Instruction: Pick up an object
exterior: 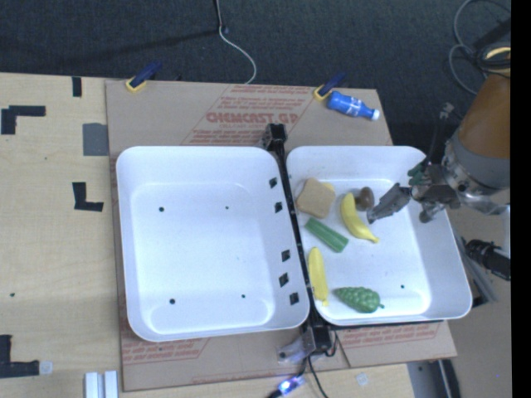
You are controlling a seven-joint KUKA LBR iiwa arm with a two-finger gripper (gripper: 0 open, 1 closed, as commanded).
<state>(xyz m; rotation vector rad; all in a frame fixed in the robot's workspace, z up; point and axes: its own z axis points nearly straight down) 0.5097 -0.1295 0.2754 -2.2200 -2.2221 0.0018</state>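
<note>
Beside the right bin (415,222)'s far wall, the gripper (382,207), jaw state indeterminate, hangs just right of the banana (357,219), probably light, rigid, slick plastic best pinched across its mid-length, long axis running from the brown nut (363,196) toward the bin's near-right corner.

Cardboard sheet (241,118) lay under the bins on the wooden bench (50,222), blue bottle (353,105) on its far right corner, two blue-and-yellow clamps (143,75) at the far edge, white cable (236,48) trailing over dark carpet (99,23) beyond.
</note>
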